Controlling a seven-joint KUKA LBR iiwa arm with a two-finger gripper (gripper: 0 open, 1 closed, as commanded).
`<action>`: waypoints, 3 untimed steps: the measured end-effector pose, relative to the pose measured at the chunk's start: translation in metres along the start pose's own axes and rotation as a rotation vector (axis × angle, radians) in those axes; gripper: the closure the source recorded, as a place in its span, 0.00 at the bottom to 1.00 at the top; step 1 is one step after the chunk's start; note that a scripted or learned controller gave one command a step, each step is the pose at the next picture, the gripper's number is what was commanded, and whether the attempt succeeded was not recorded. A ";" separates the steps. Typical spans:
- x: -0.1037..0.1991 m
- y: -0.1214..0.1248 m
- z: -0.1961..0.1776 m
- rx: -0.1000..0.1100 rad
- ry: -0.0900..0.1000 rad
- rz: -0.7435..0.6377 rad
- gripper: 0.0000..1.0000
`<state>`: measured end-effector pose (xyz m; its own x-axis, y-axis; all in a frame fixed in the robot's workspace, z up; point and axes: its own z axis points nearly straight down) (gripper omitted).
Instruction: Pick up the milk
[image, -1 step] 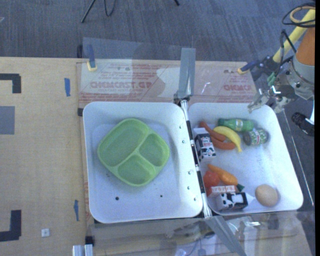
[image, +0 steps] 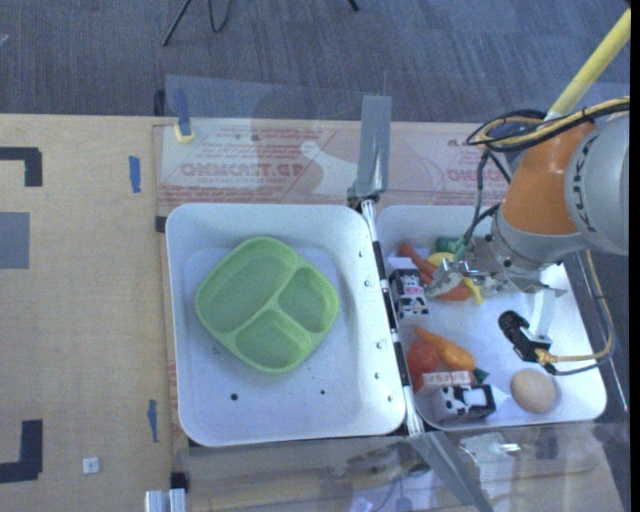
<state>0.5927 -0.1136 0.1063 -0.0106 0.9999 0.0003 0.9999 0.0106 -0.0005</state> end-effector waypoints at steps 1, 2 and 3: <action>-0.002 0.001 -0.010 -0.003 -0.001 0.004 1.00; 0.077 -0.006 -0.078 -0.001 0.000 -0.010 1.00; 0.130 -0.065 -0.119 0.004 0.000 0.260 1.00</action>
<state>0.5266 0.0160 0.2258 0.2469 0.9690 -0.0001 0.9690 -0.2469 -0.0047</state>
